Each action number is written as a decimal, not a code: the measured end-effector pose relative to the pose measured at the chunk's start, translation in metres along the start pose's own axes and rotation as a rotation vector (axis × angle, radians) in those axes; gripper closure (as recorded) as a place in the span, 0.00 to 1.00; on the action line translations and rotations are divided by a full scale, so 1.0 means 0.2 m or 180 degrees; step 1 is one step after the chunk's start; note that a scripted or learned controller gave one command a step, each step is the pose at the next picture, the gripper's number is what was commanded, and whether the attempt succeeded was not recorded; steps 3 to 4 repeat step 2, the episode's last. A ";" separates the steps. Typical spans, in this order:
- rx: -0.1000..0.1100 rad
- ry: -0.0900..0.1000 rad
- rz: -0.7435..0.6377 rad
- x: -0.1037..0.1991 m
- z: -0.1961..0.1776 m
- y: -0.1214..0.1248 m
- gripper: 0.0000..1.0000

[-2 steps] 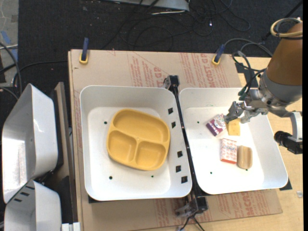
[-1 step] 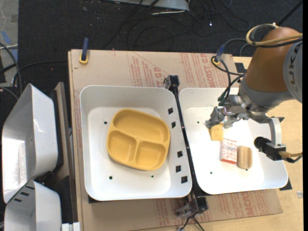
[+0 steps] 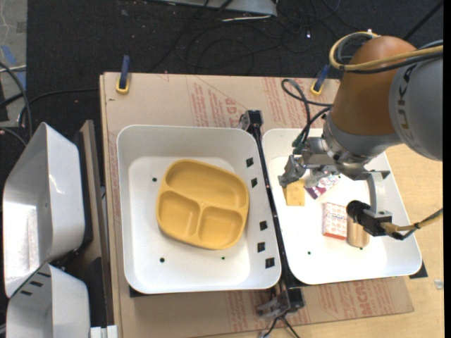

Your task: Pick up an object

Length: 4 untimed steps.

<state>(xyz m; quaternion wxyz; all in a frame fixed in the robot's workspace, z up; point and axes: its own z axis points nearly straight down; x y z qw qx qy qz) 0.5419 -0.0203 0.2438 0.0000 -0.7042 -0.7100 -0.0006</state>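
Observation:
My gripper (image 3: 292,174) hangs over the left part of the right bin (image 3: 394,259), reaching in from the right. Just below its tip, a small yellow block (image 3: 295,195) lies on the bin floor, very close to the gripper. A purple and white packet (image 3: 323,184) lies partly under the wrist. A small red and white box (image 3: 335,220) sits a little further right. The left bin (image 3: 141,259) holds a yellow divided plate (image 3: 203,204).
A black divider strip (image 3: 266,210) runs between the two bins. Both bins rest on a cardboard sheet (image 3: 211,97). White containers (image 3: 39,196) stand off the bench at the far left. Cables trail over the dark floor behind.

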 end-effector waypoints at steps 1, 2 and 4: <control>0.0006 0.0000 0.0000 0.22 0.02 0.02 1.00; 0.0000 0.0001 -0.0003 0.49 0.00 0.03 1.00; 0.0000 0.0001 -0.0003 0.49 0.00 0.03 1.00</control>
